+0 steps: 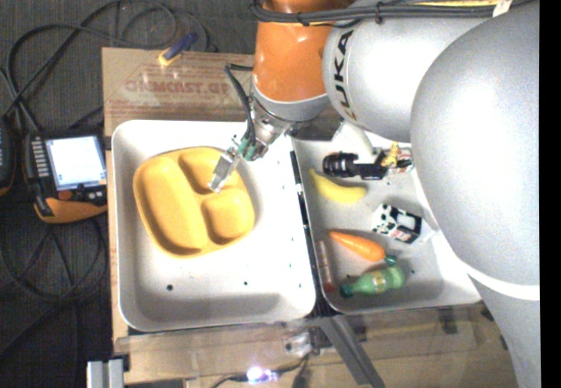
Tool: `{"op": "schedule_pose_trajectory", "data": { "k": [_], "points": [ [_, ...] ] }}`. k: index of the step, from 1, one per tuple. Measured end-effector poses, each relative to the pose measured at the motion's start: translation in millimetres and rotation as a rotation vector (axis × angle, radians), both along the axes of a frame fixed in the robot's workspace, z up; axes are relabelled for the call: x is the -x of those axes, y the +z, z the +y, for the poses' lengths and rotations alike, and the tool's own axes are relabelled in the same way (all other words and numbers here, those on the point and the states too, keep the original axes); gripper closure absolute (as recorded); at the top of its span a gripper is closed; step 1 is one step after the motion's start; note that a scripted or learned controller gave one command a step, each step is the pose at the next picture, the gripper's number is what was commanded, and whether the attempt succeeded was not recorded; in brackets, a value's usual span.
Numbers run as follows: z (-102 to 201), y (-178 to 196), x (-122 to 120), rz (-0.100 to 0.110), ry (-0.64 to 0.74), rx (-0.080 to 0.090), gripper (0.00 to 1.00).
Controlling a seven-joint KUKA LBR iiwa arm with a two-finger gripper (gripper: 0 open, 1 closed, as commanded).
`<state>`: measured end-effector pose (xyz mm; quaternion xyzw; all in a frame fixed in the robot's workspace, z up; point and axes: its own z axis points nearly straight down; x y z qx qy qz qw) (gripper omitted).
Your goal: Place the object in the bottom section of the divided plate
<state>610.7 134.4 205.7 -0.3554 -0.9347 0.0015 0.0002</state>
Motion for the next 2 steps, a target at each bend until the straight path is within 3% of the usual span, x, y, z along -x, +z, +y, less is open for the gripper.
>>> {"op": "schedule_pose_trajectory", "data": {
  "k": [1,2],
  "points": [
    [51.3,-107.4,6.6,-0.005,0.238,-0.001,0.0],
    [49.0,-94.3,1.5,-0.022,0.232,0.0,1.0]
  ]
}}
